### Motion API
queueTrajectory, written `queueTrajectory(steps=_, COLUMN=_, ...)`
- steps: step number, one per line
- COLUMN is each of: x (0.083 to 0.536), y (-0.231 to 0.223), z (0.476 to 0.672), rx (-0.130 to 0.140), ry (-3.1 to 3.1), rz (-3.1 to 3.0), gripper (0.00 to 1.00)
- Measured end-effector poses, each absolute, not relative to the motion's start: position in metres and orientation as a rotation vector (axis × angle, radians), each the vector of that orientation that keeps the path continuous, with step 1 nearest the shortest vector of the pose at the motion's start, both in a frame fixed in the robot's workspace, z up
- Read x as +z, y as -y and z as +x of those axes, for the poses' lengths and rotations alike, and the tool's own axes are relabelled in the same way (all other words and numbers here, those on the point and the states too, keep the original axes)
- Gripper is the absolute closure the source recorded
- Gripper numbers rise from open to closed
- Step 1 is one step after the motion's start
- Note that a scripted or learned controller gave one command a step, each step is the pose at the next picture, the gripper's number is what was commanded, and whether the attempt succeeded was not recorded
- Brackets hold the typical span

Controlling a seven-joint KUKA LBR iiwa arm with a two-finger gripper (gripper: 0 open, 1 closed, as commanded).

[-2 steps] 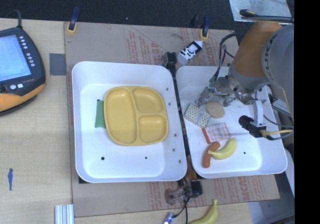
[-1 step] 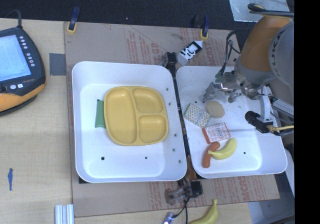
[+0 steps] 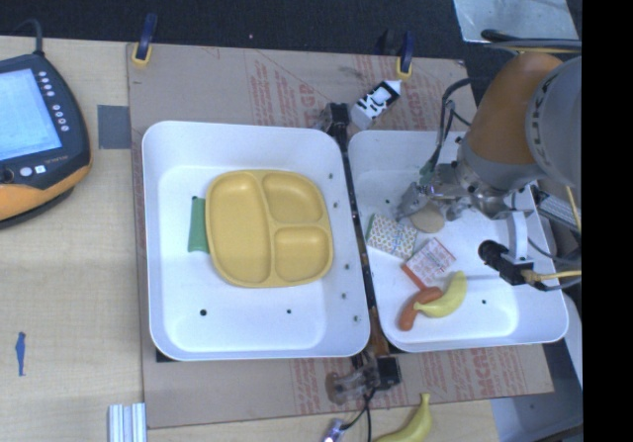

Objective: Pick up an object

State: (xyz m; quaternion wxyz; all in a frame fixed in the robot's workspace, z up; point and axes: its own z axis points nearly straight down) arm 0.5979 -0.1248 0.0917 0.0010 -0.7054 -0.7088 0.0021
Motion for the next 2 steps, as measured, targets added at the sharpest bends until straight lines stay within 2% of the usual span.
queueTrajectory(steps=1, x=0.103, y=0.126, z=0.599, rx=0.009, ry=2.229, rz=-2.212, gripper=1.0)
queueTrajectory(steps=2, x=0.193, y=0.037, z=0.623, rx=-0.001, ry=2.227, rz=-2.213, gripper=1.0)
